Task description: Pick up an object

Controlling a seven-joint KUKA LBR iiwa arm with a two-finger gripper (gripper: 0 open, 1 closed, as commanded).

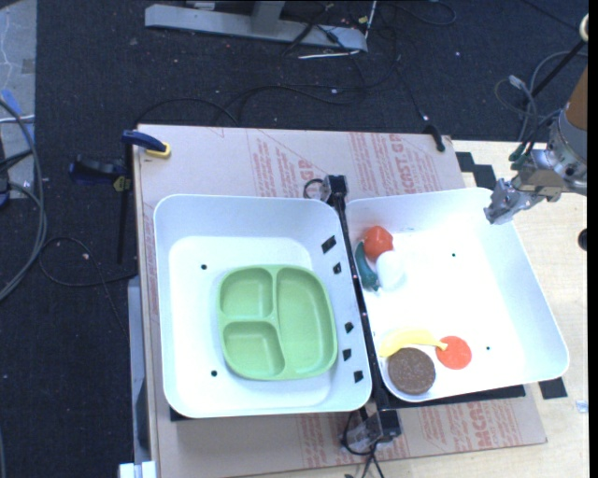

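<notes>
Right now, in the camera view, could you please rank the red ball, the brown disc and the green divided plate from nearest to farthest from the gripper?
From the gripper:
1. Red ball, right bin's left wall, far end.
2. Brown disc, right bin's near edge.
3. Green divided plate, left bin's middle.

Dark speckled carpet (84, 56) all round — black cables (28, 233) trailing over it, a grey metal stand base (252, 23) lying at the far end.
</notes>
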